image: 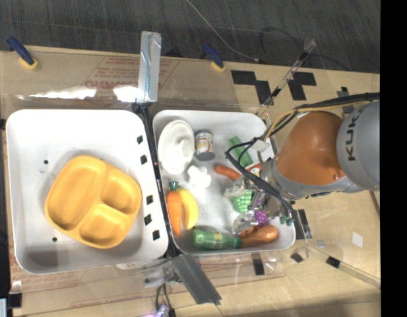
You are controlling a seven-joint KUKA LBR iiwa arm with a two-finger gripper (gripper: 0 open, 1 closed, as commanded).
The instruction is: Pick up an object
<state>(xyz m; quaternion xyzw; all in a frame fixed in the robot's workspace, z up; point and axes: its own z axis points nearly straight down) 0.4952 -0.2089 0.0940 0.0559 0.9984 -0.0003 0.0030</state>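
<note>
down in the right bin (190,117) the claw (252,216), whose grip i cannot tell among the cables, hangs over the near right corner, with the brown sausage (261,235) lying crosswise just below it, beside the green bottle (215,239).

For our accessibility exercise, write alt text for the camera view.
A grey robot arm with an orange band reaches into the right white bin, crowded with toy food: an orange carrot, a green bottle. The left white bin holds a yellow divided plastic tray.
</note>
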